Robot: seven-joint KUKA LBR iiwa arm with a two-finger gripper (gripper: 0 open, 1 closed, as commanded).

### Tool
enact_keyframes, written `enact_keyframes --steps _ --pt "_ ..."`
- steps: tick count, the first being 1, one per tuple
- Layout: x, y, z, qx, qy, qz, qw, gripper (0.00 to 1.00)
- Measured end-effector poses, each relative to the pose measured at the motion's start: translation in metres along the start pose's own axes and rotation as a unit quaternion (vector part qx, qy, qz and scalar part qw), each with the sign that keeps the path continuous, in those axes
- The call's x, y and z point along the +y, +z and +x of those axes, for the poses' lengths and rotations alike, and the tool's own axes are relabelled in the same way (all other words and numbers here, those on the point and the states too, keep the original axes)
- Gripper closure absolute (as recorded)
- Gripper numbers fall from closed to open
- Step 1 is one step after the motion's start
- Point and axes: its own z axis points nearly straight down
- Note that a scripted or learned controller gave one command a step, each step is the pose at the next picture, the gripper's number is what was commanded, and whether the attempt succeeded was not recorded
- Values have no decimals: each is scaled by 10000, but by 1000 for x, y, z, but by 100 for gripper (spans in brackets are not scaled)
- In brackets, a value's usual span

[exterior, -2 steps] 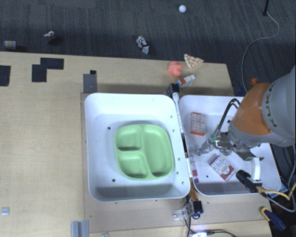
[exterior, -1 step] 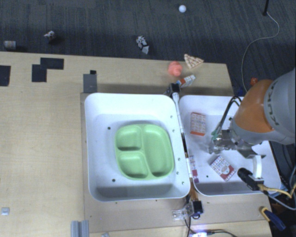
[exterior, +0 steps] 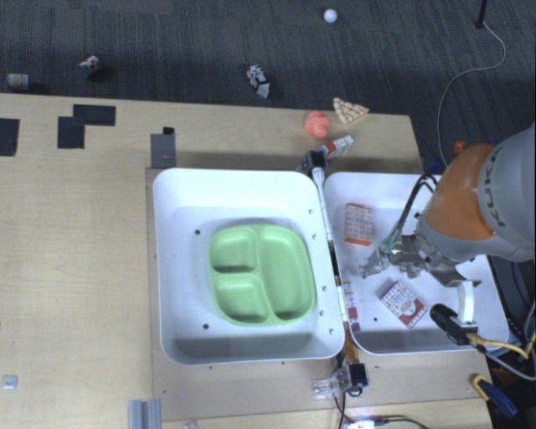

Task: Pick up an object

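A grey arm [exterior: 494, 201] with an orange band enters from the right and bends over the right white bin [exterior: 377, 188], its hand [exterior: 387, 255] low above the bin floor near the middle; whether the hand is open or closed cannot be told from this angle, and nothing can be made out in its grip. Two loose objects lie on that bin's floor: a small card with orange-red print [exterior: 358, 224] flat toward the far left part, up and to the left of the hand and apart from it, and a red-and-white packet [exterior: 401, 302] tilted on the near side, just below the wrist and apart from the hand. The left white bin [exterior: 180, 251] carries a pale green divided tray [exterior: 261, 272] sitting flat in its centre, with three compartments facing up. Beyond the bins, on the wooden desk [exterior: 75, 276], a pink ball [exterior: 316, 124] rests beside a small tube-like item [exterior: 337, 147] and a triangular patterned piece [exterior: 350, 110] at the desk's far edge. Black rectangular marks [exterior: 84, 124] sit on the desk's far left. Small scattered bits lie on the dark carpet [exterior: 209, 42] behind, among them a white ball [exterior: 330, 15]. Cables trail from the arm at the lower right
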Motion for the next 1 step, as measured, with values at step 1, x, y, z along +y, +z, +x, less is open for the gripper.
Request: enact_keyframes --steps 1 --pt "1 -11 1 1 -14 -16 10000 100"
